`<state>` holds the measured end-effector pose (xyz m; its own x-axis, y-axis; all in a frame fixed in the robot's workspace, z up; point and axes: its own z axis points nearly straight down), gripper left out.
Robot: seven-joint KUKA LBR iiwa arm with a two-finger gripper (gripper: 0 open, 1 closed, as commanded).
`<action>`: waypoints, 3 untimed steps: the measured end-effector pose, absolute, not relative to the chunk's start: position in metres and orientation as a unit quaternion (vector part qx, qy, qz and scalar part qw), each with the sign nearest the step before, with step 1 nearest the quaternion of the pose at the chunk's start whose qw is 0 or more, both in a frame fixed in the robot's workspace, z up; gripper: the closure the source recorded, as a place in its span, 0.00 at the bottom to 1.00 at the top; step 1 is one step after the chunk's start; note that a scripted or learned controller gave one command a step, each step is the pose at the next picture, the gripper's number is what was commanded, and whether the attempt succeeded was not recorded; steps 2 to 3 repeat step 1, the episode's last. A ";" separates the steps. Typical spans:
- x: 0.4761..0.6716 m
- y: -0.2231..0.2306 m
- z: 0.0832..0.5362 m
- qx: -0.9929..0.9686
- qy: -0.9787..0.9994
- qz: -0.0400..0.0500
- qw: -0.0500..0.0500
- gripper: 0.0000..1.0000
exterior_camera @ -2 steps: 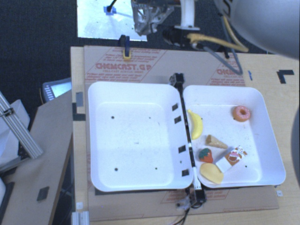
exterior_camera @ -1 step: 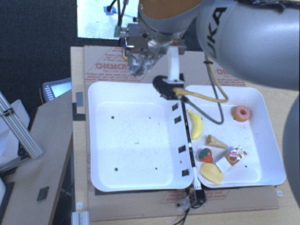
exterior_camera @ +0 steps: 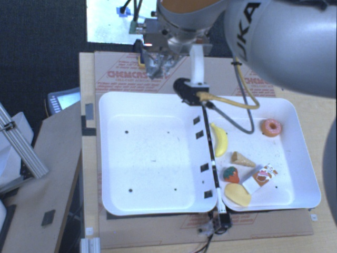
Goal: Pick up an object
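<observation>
1. At the far left, a tan table carries two shallow white bins side by side, resting on a sheet of brown cardboard with red printing.
2. The left bin is a plain white tray with a few small dark dots on its floor.
3. Above the left bin's back edge, over the cardboard, hangs the end effector, a blurred metallic part below the arm's wrist. Whether it is spread or closed, and whether it has hold of anything, I cannot tell.
4. A black strip with small dark clips runs down the seam between the two bins.
5. In the right bin, just beside the seam, lies a yellow toy banana.
6. Below it sit a red strawberry and a tan cone, near each other.
7. At the front lies a yellow lemon-like piece, touching a small white and red carton.
8. Toward the back right, well apart from the rest, rests a pink doughnut.
9. The grey arm fills the upper right.
</observation>
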<state>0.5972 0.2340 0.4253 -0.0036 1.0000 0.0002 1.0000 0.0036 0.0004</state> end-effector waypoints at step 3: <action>0.608 0.234 0.542 0.705 0.709 0.006 0.003 1.00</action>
